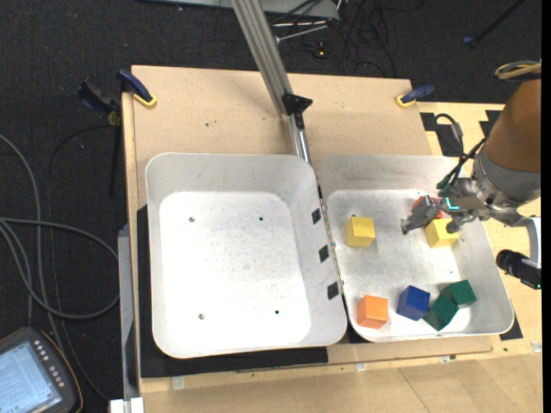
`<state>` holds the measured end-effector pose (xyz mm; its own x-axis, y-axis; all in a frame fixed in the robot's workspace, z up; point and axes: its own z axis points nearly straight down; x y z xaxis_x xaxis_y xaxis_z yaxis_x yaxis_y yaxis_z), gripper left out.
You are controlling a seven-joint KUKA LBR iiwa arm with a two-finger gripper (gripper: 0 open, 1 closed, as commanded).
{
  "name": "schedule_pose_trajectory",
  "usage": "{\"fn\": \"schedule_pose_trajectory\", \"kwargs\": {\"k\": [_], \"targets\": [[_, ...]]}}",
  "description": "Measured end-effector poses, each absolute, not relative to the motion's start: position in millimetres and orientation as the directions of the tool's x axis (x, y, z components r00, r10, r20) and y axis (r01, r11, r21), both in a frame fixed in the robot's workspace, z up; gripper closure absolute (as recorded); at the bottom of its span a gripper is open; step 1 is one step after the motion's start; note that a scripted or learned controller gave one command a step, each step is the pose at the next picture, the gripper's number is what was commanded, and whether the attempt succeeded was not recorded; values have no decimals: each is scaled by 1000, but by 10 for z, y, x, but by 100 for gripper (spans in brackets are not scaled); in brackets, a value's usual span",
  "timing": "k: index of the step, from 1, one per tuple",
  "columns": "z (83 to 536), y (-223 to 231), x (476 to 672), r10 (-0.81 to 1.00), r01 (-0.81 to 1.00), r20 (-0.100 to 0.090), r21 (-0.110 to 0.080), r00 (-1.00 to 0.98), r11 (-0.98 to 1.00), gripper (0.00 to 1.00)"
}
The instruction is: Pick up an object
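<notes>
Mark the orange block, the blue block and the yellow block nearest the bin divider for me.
orange block [372, 310]: camera view, on its top face.
blue block [414, 301]: camera view, on its top face.
yellow block [361, 231]: camera view, middle of its top face, right bin's left side.

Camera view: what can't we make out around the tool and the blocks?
- Tool: too small and dark to tell how its fingers stand.
- Yellow block by the tool: its upper part is covered by the tool; touching or apart, cannot tell.
- Green blocks: two overlap; whether stacked or side by side is unclear.
- Arm: cut off by the right edge.
</notes>
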<state>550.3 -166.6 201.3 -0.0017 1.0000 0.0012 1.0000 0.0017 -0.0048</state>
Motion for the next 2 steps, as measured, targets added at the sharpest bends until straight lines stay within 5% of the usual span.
{"fn": "schedule_pose_trajectory", "kwargs": {"k": [1, 2], "targets": [[2039, -1670, 5513, 1000, 1000, 0, 0, 0, 0, 0], [1594, -1661, 5560, 1000, 1000, 0, -4, 0, 0, 0]]}}
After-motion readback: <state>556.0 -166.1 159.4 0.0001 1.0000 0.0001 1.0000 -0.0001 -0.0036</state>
